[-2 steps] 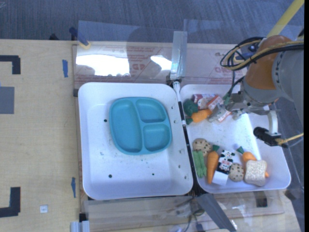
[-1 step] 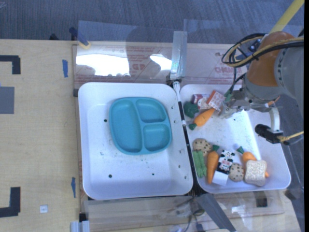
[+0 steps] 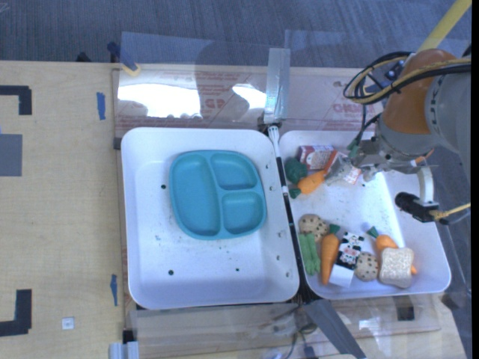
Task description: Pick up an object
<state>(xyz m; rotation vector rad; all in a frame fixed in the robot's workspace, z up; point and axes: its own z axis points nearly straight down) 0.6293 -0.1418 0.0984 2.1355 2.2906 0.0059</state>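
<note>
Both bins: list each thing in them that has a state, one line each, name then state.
Blue plate: lying flat in the left bin, its three compartments bare.
Big carrot: lying in the right bin, leaf end toward the far side.
Small carrot: lying tilted near the bin's far left corner.
Bread slice: lying flat, near corner.
Cookie: lying flat.
Tool: low over the right bin's far end.

Teal tray [image 3: 217, 194], white bins [image 3: 142, 163], orange carrot [image 3: 329, 253]
</note>
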